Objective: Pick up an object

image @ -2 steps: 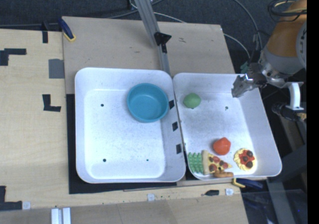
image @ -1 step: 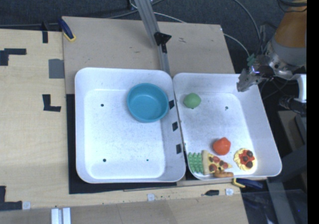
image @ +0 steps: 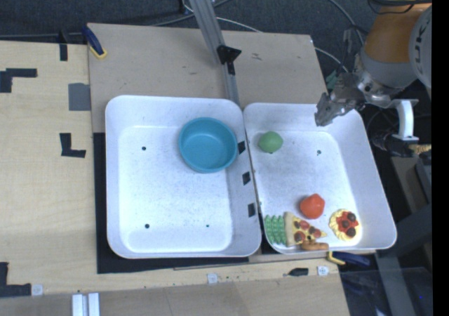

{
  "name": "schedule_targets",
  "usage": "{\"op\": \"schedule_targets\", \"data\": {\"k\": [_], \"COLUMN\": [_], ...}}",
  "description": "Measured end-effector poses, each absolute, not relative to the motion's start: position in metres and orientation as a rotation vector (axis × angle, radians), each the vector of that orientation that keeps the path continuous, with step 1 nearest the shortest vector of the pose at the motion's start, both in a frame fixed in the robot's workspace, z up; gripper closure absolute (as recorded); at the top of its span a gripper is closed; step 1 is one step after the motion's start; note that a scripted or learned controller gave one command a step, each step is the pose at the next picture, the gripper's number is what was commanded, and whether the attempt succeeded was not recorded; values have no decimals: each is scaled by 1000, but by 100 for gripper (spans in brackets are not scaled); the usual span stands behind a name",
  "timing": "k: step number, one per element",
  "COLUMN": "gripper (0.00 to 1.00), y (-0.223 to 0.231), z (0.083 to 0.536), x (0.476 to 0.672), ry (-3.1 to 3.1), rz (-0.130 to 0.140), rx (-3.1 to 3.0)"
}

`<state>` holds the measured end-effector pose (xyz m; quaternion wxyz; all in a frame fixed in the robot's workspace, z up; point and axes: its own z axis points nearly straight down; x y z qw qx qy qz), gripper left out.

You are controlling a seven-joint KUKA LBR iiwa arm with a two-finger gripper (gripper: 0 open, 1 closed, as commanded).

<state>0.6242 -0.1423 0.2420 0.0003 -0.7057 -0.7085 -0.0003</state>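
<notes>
The gripper hangs over the far right corner of the right bin, with nothing seen between its fingers. A green ball lies near that bin's far left side, well to the gripper's left. At the near edge sit a red tomato, a pizza slice, a green ridged piece and a small round tart. A blue bowl sits in the left bin, toward its far right.
A grey metal pole slants from the top of the view down to the gap between the bins. Cables run across the dark floor behind the bench. Black clips mark the divide between the bins.
</notes>
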Motion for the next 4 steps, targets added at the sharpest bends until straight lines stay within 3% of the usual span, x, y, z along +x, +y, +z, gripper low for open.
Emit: {"op": "schedule_targets", "data": {"k": [1,4], "gripper": [100,100], "y": [-87,84], "z": [249,216], "x": [624,624], "ry": [-2226,-2226], "rz": [-1,1], "rx": [-2216,-2215]}}
